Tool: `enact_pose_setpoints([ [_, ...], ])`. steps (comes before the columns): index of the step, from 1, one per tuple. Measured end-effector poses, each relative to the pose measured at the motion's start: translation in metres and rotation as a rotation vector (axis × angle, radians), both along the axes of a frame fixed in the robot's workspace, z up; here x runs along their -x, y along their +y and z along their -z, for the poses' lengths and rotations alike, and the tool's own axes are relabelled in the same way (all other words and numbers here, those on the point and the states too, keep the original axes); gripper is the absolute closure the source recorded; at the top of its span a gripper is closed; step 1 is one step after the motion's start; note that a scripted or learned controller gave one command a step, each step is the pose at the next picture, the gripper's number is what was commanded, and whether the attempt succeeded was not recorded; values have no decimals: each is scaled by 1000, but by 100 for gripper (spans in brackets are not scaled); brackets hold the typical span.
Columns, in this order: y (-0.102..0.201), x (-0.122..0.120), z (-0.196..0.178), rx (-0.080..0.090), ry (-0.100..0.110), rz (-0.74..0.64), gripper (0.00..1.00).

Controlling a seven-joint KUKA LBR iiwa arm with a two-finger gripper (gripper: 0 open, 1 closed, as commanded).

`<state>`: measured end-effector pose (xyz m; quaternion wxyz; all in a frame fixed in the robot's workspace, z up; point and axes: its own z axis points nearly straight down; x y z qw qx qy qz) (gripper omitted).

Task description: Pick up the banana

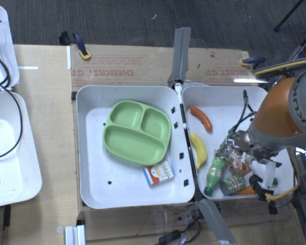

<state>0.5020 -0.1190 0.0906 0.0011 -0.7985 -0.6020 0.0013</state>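
Banana: the banana [198, 149] lies in the right bin [219, 97], hard against the divider wall shared with the left bin [92, 137].
Long axis: it runs roughly along that divider, from the far end down toward the near end, with a slight curve.
Direction from gripper: the gripper [233, 148] hangs over the clutter to the right of the banana; the banana is just to its left, near but apart.
Neighbours: a green bottle [214, 173] lies just right of the banana's near end; a sausage [201, 118] lies beyond its far end.
Gripper state: I cannot tell from this view; nothing of the banana is in it.
Next move, judged: shift left toward the divider, aligning across the banana's long axis.

Arm [280, 116] hides the pincer's [233, 146] tips.
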Motion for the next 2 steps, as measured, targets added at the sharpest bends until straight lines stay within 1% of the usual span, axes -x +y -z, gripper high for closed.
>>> enact_pose_setpoints([
  [1,85,-52,-100,1,1,45,0],
  [2,85,-52,-100,2,1,45,0],
])
